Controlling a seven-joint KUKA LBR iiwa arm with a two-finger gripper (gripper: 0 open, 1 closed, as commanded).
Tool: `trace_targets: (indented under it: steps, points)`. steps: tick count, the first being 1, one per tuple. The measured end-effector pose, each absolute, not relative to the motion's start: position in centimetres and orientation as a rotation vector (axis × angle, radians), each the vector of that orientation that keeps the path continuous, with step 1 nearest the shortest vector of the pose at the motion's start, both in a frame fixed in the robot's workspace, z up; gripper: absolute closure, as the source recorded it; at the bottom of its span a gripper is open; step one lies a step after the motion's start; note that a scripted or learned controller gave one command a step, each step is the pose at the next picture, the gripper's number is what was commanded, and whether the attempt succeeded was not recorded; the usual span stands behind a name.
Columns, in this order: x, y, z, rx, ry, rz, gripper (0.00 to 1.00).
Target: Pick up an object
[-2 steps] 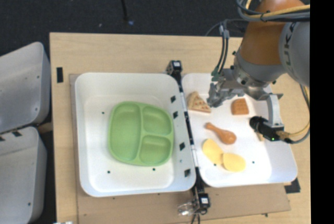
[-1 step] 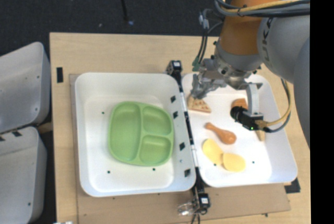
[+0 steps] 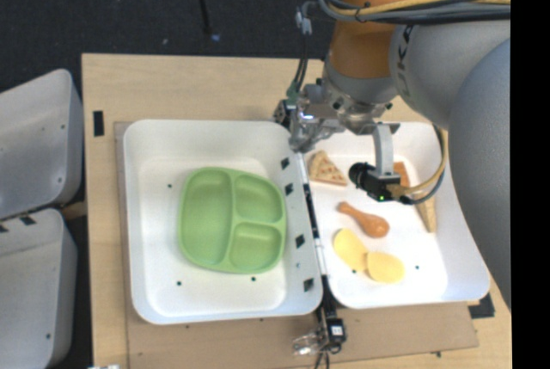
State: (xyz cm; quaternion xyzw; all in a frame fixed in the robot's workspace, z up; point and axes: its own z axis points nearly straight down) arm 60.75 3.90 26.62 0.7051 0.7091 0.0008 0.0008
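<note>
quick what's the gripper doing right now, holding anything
Gripper: over the right bin's upper left corner, near the pizza slice; open or closed cannot be told, nothing seen held.

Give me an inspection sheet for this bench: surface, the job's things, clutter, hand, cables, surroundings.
Surface: wooden bench bearing two white bins, left bin and right bin, side by side.
Job's things: green divided tray in the left bin; in the right bin a wedge, a brown drumstick, two yellow pieces touching, and a tan piece partly behind the arm.
Clutter: nothing seen.
Hand: hand low over the right bin's far left corner, near the wedge; nothing seen held.
Cables: bundle looped over the orange wrist band.
Surroundings: dark floor; grey-white panels left of the bench.
</note>
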Motion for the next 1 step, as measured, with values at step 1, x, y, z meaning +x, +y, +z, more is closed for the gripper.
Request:
trace_targets:
  steps: [1]
  points:
    - [62.73,8.60,24.81,2.214,2.226,0.001,1.00]
